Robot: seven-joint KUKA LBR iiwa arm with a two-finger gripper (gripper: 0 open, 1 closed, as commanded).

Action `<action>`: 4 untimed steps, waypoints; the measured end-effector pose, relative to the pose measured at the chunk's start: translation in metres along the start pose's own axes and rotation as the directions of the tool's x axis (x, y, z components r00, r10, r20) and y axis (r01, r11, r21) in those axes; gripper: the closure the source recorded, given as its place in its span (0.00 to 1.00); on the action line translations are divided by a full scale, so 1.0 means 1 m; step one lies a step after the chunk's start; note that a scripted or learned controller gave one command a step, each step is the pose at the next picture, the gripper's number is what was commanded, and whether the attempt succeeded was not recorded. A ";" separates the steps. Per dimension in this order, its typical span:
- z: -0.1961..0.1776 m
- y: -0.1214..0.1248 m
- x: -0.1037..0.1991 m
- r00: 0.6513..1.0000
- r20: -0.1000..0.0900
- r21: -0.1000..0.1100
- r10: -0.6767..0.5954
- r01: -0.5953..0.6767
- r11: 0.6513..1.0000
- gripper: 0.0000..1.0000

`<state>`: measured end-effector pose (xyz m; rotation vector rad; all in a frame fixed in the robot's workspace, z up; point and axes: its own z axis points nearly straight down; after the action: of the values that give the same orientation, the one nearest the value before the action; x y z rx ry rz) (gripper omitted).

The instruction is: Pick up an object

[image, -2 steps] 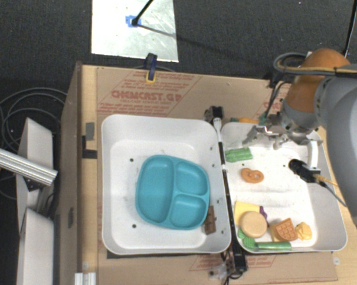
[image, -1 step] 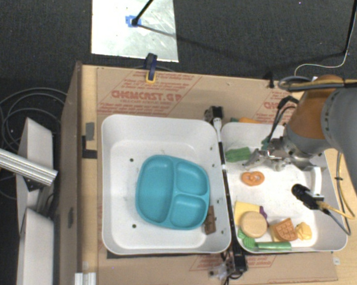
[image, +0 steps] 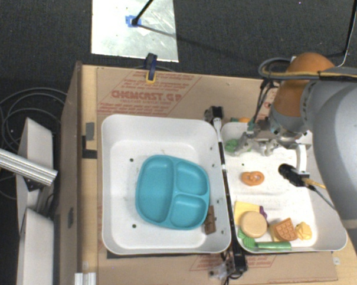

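red print "chemcast gp" on the cardboard sheet [image: 146, 95].

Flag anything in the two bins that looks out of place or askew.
One oddity: a small brown piece lies in the left bin, wedged at its right wall beside the blue divided plate, apart from the other small items clustered in the right bin. The plate sits slightly rotated against the bin's edges. Nothing looks spilled or broken.

The grey arm [image: 338, 134] reaches in from the right, its orange band [image: 299, 85] above the wrist; the claw [image: 258, 143] points down, low. Its grip is unclear.
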<state>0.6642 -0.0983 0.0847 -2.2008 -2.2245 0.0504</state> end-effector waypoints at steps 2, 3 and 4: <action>-0.010 -0.062 0.009 1.000 -0.015 -0.035 0.009 -0.010 0.999 1.00; -0.010 -0.062 0.009 1.000 -0.015 -0.034 0.009 -0.010 0.999 0.00; 0.004 -0.097 -0.003 1.000 -0.014 -0.030 0.011 -0.011 0.999 0.00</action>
<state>0.5675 -0.1021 0.0835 -2.2210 -2.2203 0.0017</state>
